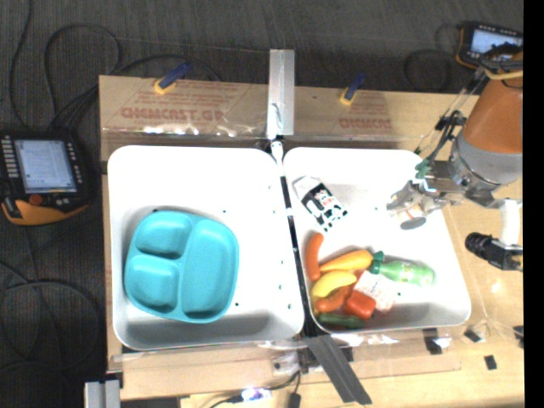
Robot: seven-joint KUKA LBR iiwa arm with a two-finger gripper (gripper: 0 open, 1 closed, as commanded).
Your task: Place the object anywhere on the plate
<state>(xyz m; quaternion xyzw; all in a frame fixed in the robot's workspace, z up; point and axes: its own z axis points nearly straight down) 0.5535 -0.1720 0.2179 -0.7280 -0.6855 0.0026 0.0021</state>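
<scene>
Two red "CHEMCAST" prints mark the backboard point(187, 109); end effector point(414, 202) state: cannot tell.

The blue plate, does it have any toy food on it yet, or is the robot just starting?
Just starting, it looks like. The blue plate in the left bin has nothing on it yet. The toy food and the small milk carton all lie in the right bin. The gripper hangs over that bin with nothing seen in it. Picking something up and carrying it to the plate is all left to do.
</scene>
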